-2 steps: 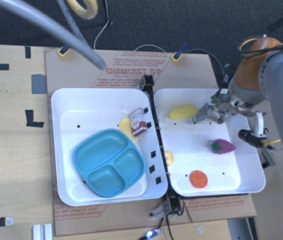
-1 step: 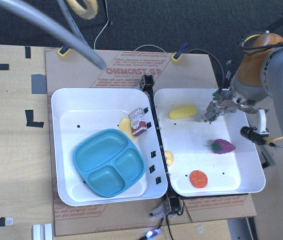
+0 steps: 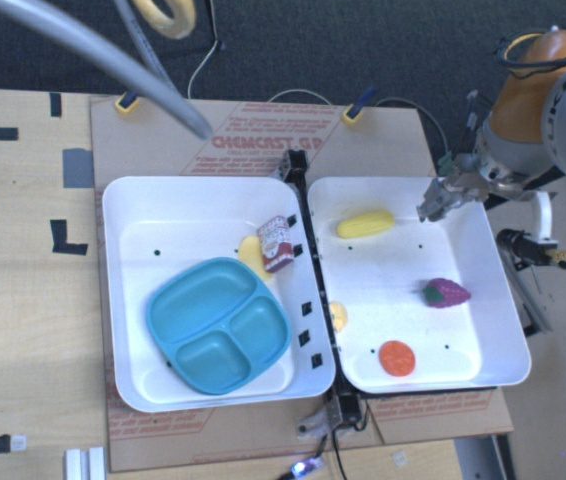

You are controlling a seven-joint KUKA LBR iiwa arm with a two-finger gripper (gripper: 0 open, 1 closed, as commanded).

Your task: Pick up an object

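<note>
The claw (image 3: 435,206) is positioned over the far right corner of the right bin (image 3: 493,268); whether it is open or closed cannot be determined, and no item is visible in it. The right bin contains a yellow banana-shaped toy (image 3: 365,225), a purple toy (image 3: 445,292), an orange round toy (image 3: 397,358) and a small pale yellow piece (image 3: 337,316) at its left wall. The left bin (image 3: 128,268) contains a blue divided plate (image 3: 219,324) and a small red-and-white carton (image 3: 276,243).
</note>
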